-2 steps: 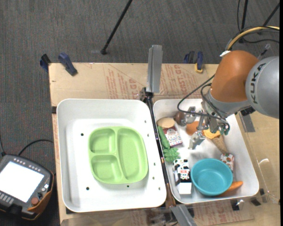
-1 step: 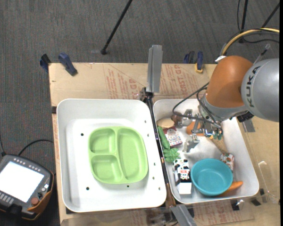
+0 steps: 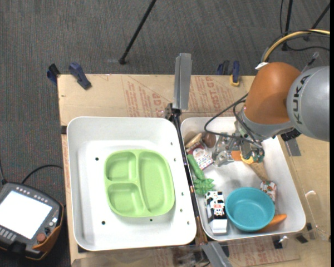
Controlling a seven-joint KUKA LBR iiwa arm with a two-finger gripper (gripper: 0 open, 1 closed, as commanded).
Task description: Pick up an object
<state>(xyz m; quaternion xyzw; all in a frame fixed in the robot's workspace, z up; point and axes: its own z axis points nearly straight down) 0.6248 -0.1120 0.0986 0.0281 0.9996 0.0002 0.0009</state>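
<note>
Objects for picking are gathered in the right bin point(image 3: 286, 174), one of two shallow white bins with smooth walls and rounded corners. Landmark: one teal bowl point(image 3: 250, 208), round and glossy, at the near end of that bin. Counted around the bowl: one small box with a black-and-white cow pattern point(image 3: 216, 206), touching the bowl's left side; one green leafy toy point(image 3: 201, 178), up and left of the bowl; one orange piece point(image 3: 276, 220), partly under the bowl's right rim; several small packets farther up, indistinct. One end effector point(image 3: 240, 149) is seen above the bowl, over the clutter; its state cannot be told. Left bin point(image 3: 83, 149): one light-green plate with three compartments point(image 3: 139, 182), matte plastic.
</note>
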